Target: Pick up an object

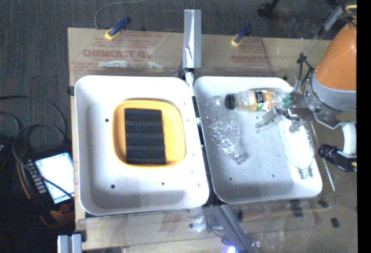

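Two shallow white bins sit side by side on the table (81, 54), their inner rims nearly touching along a narrow seam at the middle. The left bin (93, 176) holds a yellow tray with black ribbed pads (148, 133), set a little above the bin's centre, with bare white floor all round it (widest toward the near edge).

The right bin (255, 188) is more crowded along its far side. A small bottle with a dark cap and a yellow label (255, 99) lies on its side close to the far rim, cap pointing toward the seam. Below it, a crumpled piece of clear plastic (226, 138) lies toward the left of the floor. A clear plastic bottle (298, 153) lies lengthwise just inside the right rim, its neck toward the near corner. The middle and the near-left part of this bin's floor are open.

The arm (339, 72) reaches in over the right bin's far right corner, and the tool (278, 114) hangs just beside the labelled bottle's base end, above the bin's floor. Whether its fingers are spread or pressed together cannot be told from here, nor whether it touches the bottle.
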